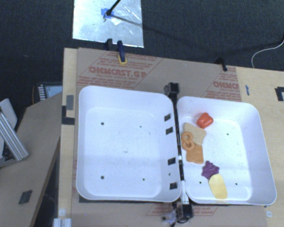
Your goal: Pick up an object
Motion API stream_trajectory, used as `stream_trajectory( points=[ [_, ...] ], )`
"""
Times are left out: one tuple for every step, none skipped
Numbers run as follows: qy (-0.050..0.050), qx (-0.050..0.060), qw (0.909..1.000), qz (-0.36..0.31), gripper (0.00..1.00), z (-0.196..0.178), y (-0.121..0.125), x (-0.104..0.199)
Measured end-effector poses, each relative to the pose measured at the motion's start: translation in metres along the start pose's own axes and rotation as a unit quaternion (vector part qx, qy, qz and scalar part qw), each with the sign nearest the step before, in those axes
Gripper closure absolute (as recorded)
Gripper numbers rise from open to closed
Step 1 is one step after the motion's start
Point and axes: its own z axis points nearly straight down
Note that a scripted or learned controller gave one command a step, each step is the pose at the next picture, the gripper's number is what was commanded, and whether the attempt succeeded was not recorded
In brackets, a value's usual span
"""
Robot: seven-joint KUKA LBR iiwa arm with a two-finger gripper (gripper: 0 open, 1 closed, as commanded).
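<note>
Yellow oval piece (218,186) lies lengthwise, tilted rightward-down.

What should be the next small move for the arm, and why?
Probably reach in from the right toward the right white bin, above the red rounded object. All the objects lie there, and the red one sits slightly apart from the tan flat piece, so it seems the easiest to take.
</note>
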Motion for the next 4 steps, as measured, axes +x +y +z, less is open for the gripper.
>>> stream_trajectory(
  points=[
    [0.006,0.013,0.9999,-0.004,1.00,0.123,-0.002,0.060],
    [0.002,0.000,1.0000,-0.002,1.00,-0.015,0.001,0.086],
    [0.005,0.013,0.9999,-0.004,1.00,0.114,0.015,0.152],
    [0.005,0.008,0.9999,-0.006,1.00,0.115,0.014,0.240]
  ],
)
